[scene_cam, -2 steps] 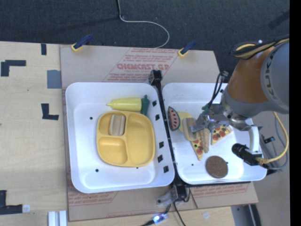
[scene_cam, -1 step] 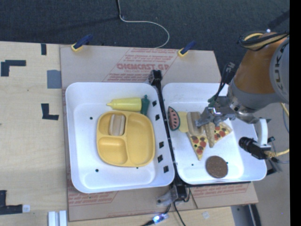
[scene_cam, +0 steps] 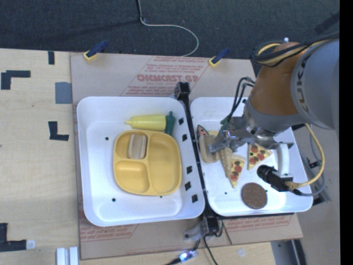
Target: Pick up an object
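i have the gripper low in the right bin beside the pizza slice, can't tell its finger state, and should centre over the slice before closing.

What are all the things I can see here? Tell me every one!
White bins: two, side by side on the bench.
Divided plate: one, yellow, left bin.
Tan piece: one, in the plate's upper-left compartment.
Squeeze bottle: one, yellow with dark green cap, lying above the plate.
Pizza slices: two, right bin.
Brown cookie: one, round, right bin's near side.
Clamps: two, blue and yellow, on the cardboard's far edge.
Gripper: one, dark, over the right bin's left part.
Arm: one, grey and orange.
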Robot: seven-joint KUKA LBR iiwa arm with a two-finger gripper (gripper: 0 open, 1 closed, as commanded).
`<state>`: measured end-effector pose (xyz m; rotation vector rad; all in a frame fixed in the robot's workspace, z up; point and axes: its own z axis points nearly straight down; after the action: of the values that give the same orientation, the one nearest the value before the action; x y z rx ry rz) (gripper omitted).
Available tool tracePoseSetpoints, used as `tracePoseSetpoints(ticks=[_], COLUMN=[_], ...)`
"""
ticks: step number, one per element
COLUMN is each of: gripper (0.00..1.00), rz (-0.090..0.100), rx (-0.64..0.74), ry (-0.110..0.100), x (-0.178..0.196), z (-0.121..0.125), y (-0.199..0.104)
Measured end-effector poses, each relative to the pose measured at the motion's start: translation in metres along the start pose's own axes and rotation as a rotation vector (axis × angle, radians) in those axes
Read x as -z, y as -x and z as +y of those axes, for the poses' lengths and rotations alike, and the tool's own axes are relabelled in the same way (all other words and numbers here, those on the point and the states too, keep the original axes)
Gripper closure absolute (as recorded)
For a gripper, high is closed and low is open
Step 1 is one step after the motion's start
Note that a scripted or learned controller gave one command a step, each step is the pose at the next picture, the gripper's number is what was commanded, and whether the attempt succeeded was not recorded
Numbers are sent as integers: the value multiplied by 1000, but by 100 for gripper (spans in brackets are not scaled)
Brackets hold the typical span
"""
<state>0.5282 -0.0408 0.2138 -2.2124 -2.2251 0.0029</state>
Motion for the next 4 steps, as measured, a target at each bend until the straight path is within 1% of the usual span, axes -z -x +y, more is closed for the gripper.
tracePoseSetpoints(ticks=[1, 2, 4], gripper=[100, 100, 100], rz=[-1, -1, -1], rx=[-4, -4, -4], ry=[0, 2, 2], x=[0, 14, 18], z=[-7, 4, 0], y=[-10, -15, -13])
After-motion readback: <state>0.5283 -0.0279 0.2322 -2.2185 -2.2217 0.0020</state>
